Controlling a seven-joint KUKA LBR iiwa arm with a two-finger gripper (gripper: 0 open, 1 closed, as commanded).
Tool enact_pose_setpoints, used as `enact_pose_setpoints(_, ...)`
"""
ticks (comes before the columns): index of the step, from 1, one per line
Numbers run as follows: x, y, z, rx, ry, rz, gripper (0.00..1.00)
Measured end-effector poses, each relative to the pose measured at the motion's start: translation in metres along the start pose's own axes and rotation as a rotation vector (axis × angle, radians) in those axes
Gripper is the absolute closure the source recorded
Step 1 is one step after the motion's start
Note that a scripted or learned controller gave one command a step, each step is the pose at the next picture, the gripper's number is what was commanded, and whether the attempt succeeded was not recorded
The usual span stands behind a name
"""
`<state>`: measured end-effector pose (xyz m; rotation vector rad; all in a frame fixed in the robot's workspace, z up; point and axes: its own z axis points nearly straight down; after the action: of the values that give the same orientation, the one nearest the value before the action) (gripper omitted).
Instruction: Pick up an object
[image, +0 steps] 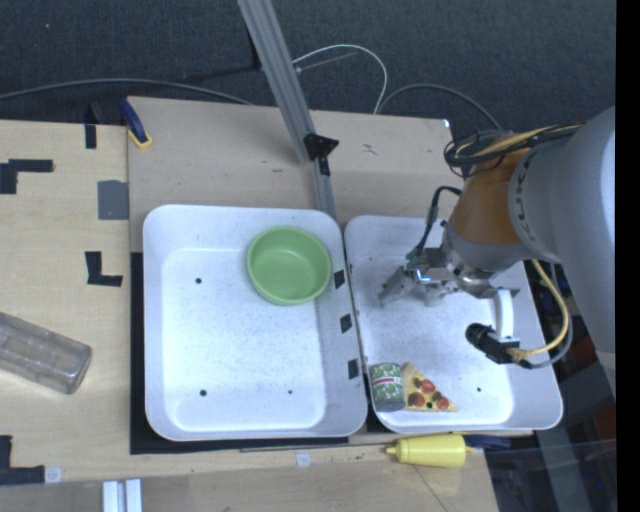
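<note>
1. Bins numbered two: I saw the left bin (180, 330) with one green bowl (289, 265) near its upper right corner, and the right bin (520, 400) with one pizza-printed packet (410, 388) at its lower left.
2. One yellow bottle (432, 451) lay just below the right bin's front rim.
3. I watched the gripper (395, 290) hover over bare floor in the right bin with its fingers spread, holding nothing.
4. I judged it should first centre above the packet, then descend and close.
</note>
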<state>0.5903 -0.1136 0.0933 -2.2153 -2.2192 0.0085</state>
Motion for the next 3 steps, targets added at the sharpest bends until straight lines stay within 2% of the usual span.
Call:
enact_pose_setpoints(1,0.0,0.001,-0.013,-0.005,0.0,-0.001,1.0)
enact_pose_setpoints(3,-0.004,-0.011,-0.11,-0.011,-0.001,0.0,1.0)
